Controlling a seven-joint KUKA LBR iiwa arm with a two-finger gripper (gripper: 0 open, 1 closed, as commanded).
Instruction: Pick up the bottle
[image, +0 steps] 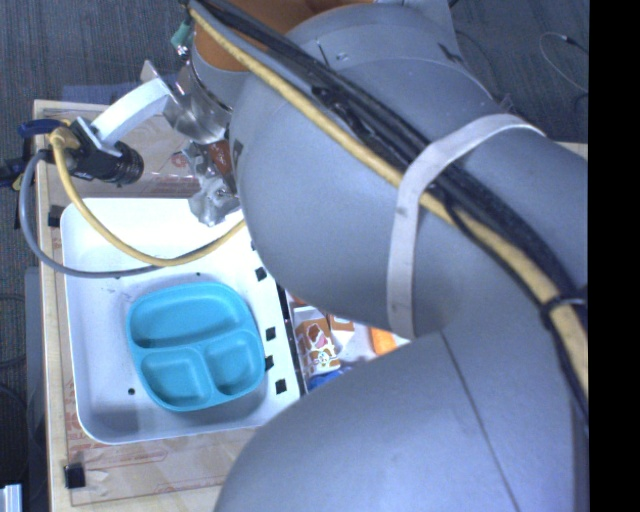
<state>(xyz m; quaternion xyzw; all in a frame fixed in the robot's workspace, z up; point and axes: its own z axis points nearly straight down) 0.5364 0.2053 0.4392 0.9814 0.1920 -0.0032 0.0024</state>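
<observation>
Bottle axis indiscernible behind the grey arm (400, 200)

Blue three-compartment tray (195, 345) in left white bin (95, 400); colourful packaging (322, 345) in right bin.

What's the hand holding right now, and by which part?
Cannot tell. The hand sits at the left bin's far edge, nothing visible in it. The blue tray lies apart in the bin.
</observation>
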